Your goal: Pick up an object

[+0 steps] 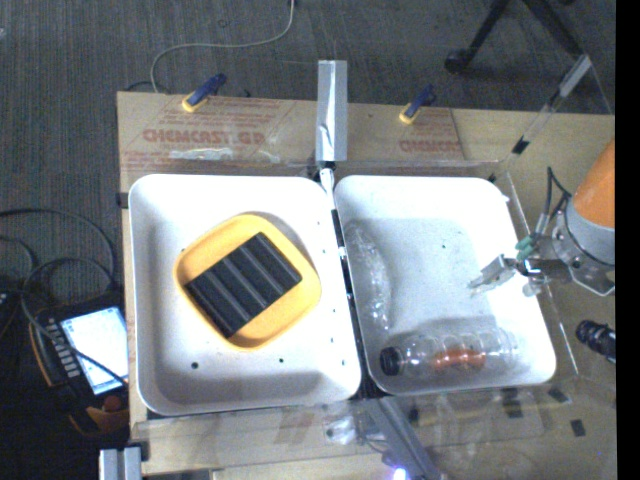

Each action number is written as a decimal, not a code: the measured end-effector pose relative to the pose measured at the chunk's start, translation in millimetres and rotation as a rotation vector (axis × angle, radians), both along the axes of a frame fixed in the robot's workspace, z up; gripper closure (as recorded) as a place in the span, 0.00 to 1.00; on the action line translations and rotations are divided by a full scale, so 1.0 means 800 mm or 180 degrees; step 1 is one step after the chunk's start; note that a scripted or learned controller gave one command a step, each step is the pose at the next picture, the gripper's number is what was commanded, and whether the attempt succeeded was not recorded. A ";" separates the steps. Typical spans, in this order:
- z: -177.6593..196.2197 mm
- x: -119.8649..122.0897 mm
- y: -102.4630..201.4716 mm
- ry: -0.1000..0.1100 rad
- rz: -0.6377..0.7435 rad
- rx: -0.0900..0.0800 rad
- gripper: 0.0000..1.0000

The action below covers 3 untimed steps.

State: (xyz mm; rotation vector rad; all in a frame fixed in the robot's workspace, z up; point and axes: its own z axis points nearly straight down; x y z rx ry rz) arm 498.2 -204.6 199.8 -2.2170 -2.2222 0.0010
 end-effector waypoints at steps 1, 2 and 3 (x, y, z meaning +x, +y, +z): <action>0.011 0.002 0.002 -0.0001 0.0007 0.0004 1.00; -0.062 -0.018 0.081 0.0002 -0.0749 -0.0003 1.00; -0.062 -0.018 0.081 0.0004 -0.0750 -0.0001 0.00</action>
